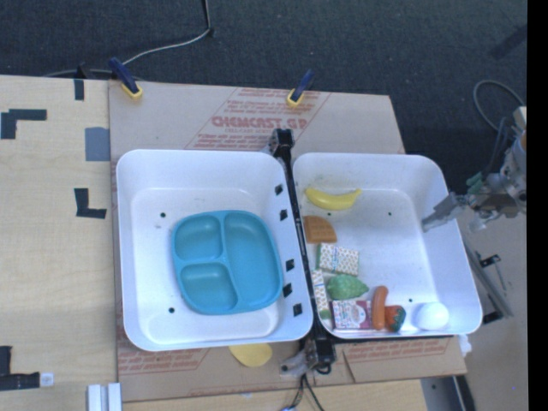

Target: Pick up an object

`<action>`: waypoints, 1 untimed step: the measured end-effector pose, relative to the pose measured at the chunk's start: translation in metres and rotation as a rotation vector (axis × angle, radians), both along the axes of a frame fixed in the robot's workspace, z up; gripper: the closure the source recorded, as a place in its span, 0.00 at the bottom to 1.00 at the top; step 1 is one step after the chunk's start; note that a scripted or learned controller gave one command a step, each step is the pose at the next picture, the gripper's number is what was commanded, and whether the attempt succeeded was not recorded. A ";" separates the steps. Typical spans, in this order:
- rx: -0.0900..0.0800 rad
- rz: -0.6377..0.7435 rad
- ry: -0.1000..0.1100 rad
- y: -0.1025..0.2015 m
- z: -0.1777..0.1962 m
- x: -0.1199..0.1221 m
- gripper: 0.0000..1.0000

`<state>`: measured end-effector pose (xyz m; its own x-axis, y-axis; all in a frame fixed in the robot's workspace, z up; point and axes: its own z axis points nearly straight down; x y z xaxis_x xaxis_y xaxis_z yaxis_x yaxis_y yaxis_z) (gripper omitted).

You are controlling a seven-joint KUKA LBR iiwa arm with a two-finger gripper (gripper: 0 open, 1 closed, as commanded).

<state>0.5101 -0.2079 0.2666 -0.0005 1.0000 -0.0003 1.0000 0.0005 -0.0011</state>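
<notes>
A: Where is the gripper (445,210) at this moment?

B: It is at the right side of the frame, over the right rim of the right bin (402,168). A grey finger points to the left, over the bin's wall. If the claw is open or closed, I cannot tell; that part is small and blurred. I see nothing between its tips.

A: And the things to pick up?

B: They all lie in the right bin, mostly along its left wall and its lower edge. A yellow banana (333,198) is at the upper left of this bin. Just below it is an orange-brown piece (319,229), then a checkered packet (338,259), then a green leafy item (344,287). In the lower part there is a red and white packet (349,314), beside it an orange carrot (379,306), then a small red item (395,318), and a white ball (431,316) in the lower right corner. All of them are well apart from the gripper.

A: What is in the left bin (137,229)?

B: A blue divided plate (227,260) with three compartments, in the middle. One yellow round object (250,354) lies outside, on the cardboard (248,118) just under the lower edge of the left bin.
</notes>
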 end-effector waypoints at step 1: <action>0.002 0.001 0.003 0.036 -0.121 0.066 0.00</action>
<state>0.5765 -0.1716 0.1461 -0.0016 1.0000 0.0017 1.0000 0.0016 -0.0042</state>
